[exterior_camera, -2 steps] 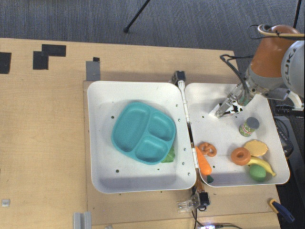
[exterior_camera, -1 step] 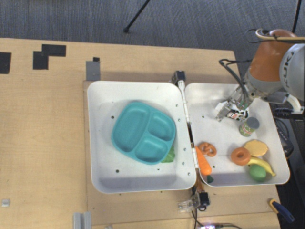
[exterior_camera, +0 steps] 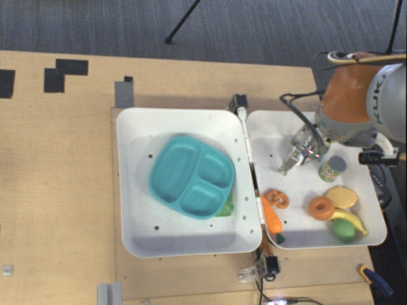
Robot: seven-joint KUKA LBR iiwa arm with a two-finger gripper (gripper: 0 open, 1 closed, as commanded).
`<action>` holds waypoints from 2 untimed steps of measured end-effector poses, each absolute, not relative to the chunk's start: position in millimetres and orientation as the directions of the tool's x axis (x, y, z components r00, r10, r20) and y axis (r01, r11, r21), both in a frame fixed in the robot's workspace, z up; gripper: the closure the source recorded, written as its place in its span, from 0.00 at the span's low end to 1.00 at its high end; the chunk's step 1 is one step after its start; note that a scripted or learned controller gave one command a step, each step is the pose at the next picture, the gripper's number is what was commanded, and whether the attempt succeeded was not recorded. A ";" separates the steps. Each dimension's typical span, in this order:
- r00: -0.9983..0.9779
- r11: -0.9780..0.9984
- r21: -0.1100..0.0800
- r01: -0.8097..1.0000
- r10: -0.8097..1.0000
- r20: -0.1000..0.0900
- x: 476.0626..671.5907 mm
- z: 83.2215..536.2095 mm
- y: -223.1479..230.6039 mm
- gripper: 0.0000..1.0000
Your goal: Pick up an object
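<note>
Hovering over the right white plastic bin (exterior_camera: 267, 126), end effector (exterior_camera: 294, 159) with fingers spread, pinching nothing. Nearest target: small grey-lidded green jar (exterior_camera: 331, 168), just right of the end effector. Probably light, rigid, slick-sided; best gripped across the body, below the lid

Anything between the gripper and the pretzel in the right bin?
Nothing visible. The gripper hangs over bare floor of the right bin, and the pretzel lies below it in the view, with only white floor between. The carrot lies just beyond the pretzel, touching it.
</note>
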State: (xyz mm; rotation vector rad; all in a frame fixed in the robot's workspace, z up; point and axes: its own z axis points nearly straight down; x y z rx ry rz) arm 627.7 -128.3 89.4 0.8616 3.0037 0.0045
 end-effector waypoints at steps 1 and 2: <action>-0.975 0.975 0.002 0.221 0.221 -0.008 615.0 86.7 -114.2 0.00; -0.992 0.992 -0.001 -0.124 -0.124 -0.008 643.1 86.3 -119.7 0.00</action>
